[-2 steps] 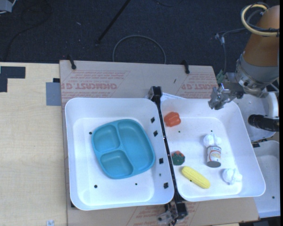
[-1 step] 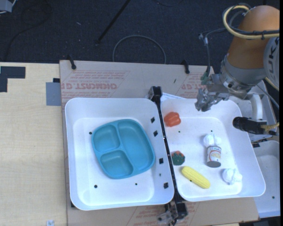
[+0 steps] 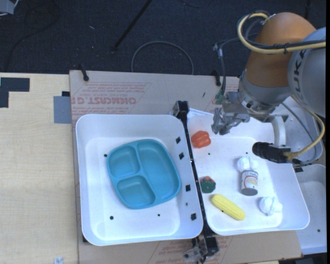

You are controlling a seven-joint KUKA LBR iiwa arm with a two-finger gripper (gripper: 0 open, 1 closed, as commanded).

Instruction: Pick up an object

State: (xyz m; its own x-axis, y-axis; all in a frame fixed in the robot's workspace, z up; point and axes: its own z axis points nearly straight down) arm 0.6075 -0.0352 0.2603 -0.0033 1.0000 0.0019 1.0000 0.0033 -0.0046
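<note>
The fingers of the gripper point down over the back edge of the right bin, but whether they are apart or closed, I cannot tell; nothing is seen between them. The nearest thing is an orange pepper, just beside the gripper, near the bin's back left corner. It looks light, smooth and maybe slippery, so a hold across its middle seems best. The divider edge stands close at its left. Further front lie a green piece, a corn cob, a small bottle and 2 white lumps. The left bin carries 1 blue tray.
</note>
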